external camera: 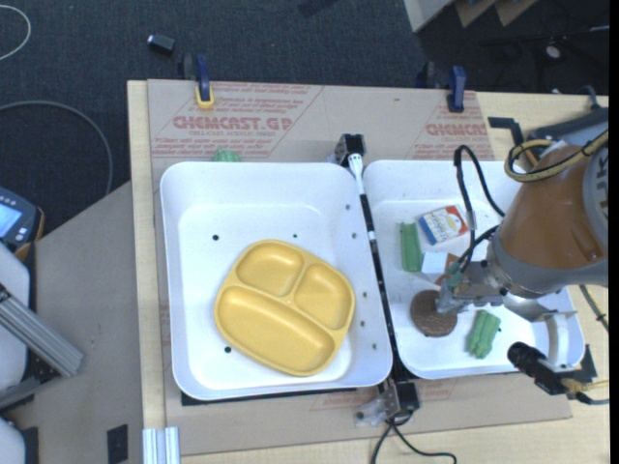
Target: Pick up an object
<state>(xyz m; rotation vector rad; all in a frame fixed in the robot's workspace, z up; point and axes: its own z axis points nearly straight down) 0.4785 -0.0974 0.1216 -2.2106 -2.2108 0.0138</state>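
Two white bins (184, 259) were seen on a tan board (290, 114) printed with red lettering. A yellow tray (285, 304) lay in the left bin. In the right bin (387, 259) were found a green bar (411, 246), a small box (443, 225) in white, blue and orange, a brown disc (430, 317) and a green block (482, 334). The arm (551, 230) was banded orange over grey. Two blue clamps (202, 75) were set at the far edge, above a dark grey floor (77, 27).
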